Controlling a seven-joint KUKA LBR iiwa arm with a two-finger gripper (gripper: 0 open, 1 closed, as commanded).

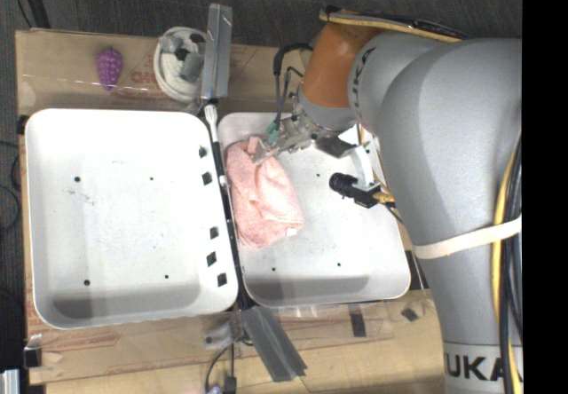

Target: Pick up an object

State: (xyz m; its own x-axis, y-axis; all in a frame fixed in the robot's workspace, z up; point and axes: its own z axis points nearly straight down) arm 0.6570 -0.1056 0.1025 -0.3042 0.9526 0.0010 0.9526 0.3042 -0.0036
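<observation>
- Pink crumpled cloth (262, 193) is the only loose thing in the right shallow white bin (355, 268). It lies against that bin's left wall, in the upper-left part of the floor.
- Its long axis runs roughly along the wall, from the bin's far corner down toward the view's bottom, leaning slightly right at the lower end.
- The tool (282, 137) sits at the upper end of the cloth, at or just above its top-right edge, so the bulk of the fabric lies down and to the left of it.
- Whether the tool is wide or narrow cannot be told from this angle, nor whether any fabric is caught in it.
- The grey arm with its orange band (426, 117) comes in from the right and covers the bin's upper-right corner.
- My judgement: a grasp here would take the cloth by one end, so the rest should hang below when raised; the nearby wall leaves little room on the left.
- The left shallow white bin (115, 224) holds nothing to grasp.
- On the brown desk (62, 51) beyond the bins are a small purple lumpy object (109, 66), a white coiled roll (177, 64) and an upright grey metal bar (216, 46), all outside the bins and apart from the cloth.
</observation>
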